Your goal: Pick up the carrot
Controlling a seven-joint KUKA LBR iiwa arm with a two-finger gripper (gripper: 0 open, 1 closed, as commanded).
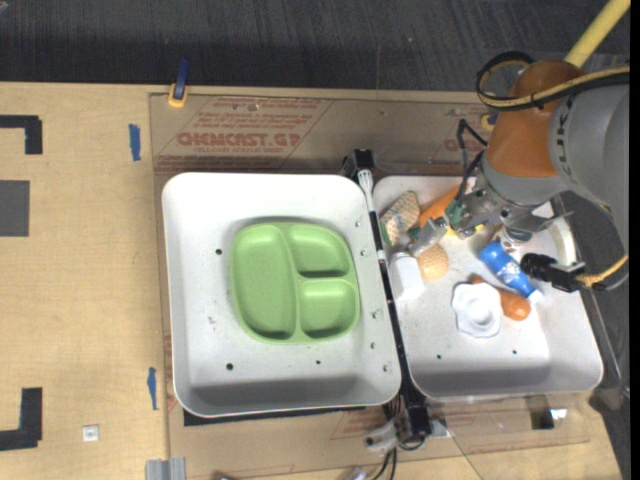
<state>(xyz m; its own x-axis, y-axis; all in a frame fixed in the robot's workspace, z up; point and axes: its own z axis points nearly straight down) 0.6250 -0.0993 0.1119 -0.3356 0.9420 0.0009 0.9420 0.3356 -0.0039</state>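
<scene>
In the right white plastic bin [575, 353], upper right of the frame, the metal two-finger gripper [432, 230] hangs beside the small orange carrot [437, 207]; grip state unclear. Probably light, rigid, smooth; grasp mid-body.

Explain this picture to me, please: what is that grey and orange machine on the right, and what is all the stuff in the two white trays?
The camera looks down on a bench from above. The grey machine with the orange band is a robot arm reaching in from the right; its gripper is low in the right bin. That bin holds small items: an orange carrot beside the gripper, a blue bottle, a white cap-like piece and a tan, bread-like piece. The left bin holds a green divided plate. I cannot tell whether the gripper holds anything.
</scene>
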